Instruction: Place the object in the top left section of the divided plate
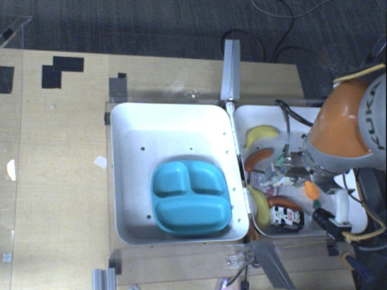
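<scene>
A pale wooden worktop (60, 180) carries two white bins. The left bin (130, 132) holds a blue divided plate (190, 197), its top left section bare. The right bin (260, 118) holds bananas (260, 135), a sausage (259, 157) and small toys. There the jaws (279, 169) reach down among them; their state cannot be told.

White bins: two, side by side on the worktop, a left bin (121, 180) and a right bin (254, 116)
Blue divided plates: one (190, 197), in the left bin
Bananas: two, one (261, 135) near the right bin's far edge, one (260, 203) by its left wall
Sausages: one (259, 157)
Small orange pieces: one (311, 190)
</scene>
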`<action>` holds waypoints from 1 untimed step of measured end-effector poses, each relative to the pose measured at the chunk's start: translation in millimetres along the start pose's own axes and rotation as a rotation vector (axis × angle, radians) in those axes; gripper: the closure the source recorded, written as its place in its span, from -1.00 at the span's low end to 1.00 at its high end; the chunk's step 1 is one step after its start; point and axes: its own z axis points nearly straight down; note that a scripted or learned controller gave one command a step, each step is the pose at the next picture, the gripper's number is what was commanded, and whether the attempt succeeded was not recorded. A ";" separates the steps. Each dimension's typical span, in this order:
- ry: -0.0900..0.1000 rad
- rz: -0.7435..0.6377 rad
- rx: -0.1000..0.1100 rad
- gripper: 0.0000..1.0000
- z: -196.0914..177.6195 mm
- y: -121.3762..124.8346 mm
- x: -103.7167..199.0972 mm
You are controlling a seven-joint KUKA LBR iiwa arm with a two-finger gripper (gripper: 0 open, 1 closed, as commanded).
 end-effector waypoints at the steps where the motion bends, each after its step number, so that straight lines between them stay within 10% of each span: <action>1: -0.001 -0.112 -0.004 1.00 -44.6 0.9 18.1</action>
